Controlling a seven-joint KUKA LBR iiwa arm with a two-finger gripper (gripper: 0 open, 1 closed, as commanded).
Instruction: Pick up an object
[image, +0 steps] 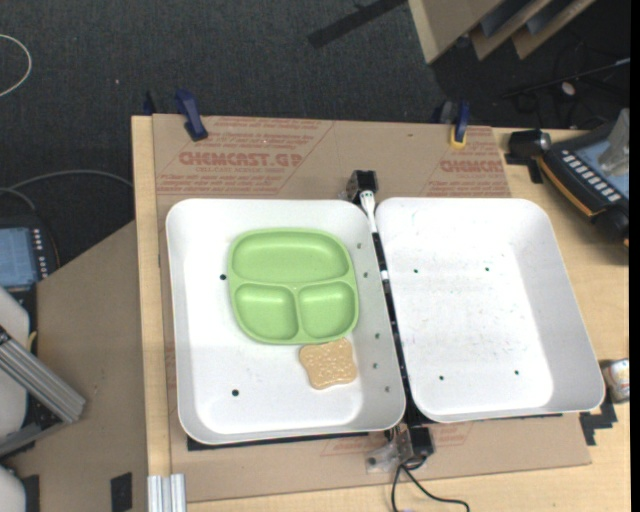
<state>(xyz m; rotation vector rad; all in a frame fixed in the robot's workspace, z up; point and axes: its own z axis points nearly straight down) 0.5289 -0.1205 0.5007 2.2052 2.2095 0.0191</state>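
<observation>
In the left-of-centre bin (195, 390), a green divided plate (293, 285) lies flat with a tan cracker (329, 364) touching its lower edge, both open from above for a pick, while the gripper's state cannot be told.

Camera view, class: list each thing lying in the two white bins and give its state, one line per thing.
Green plate: lying flat and right way up in the left bin, its three compartments bare.
Tan waffle: lying flat on the left bin's floor, just below the plate's lower right edge.
Right bin: white floor with dark speckles.
</observation>
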